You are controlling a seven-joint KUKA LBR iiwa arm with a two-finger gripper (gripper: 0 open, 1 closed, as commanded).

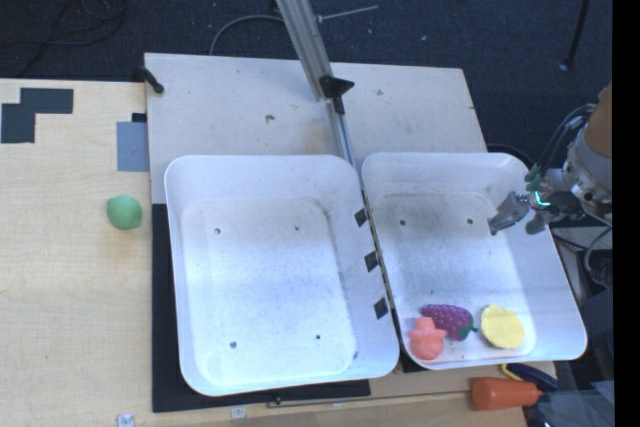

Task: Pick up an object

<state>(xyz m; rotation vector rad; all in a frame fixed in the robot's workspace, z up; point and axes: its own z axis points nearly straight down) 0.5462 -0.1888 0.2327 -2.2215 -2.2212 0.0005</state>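
Approach step judged; gripper (512, 214) seen at right bin (440, 177) right rim, nothing held; finger state cannot be told; purple, orange and yellow objects (447, 318) clustered at near edge; descent there needed.

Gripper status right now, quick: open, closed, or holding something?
Gripper: cannot be told from this view; nothing shows between its tips, above the right bin's right side.

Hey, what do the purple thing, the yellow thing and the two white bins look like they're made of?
Purple thing: probably moulded plastic or rubber toy grapes, with a bumpy matte surface. Yellow thing: likely soft plastic or foam, smooth and matte, with no glare. Right bin and left bin: thin formed plastic, going by the rounded corners and slight sheen.
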